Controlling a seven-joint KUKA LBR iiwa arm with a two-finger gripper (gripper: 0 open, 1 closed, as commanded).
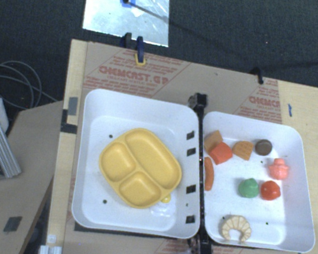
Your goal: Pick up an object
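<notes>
Bench (156, 69), cardboard-topped, carries two white bins side by side. Left bin (98, 114) holds a yellow divided tray (140, 167), tilted, three compartments. Right bin (301, 176) holds small food pieces lying apart: croissant (236, 228) near front wall; orange sausage (208, 173) against the dividing wall; red block (221, 153) touching brown wedge (213, 140); biscuit (243, 149), green ball (249, 187), red tomato (270, 190), pink figure (278, 169), dark brown ball (263, 147). End effector: state cannot be told.
</notes>
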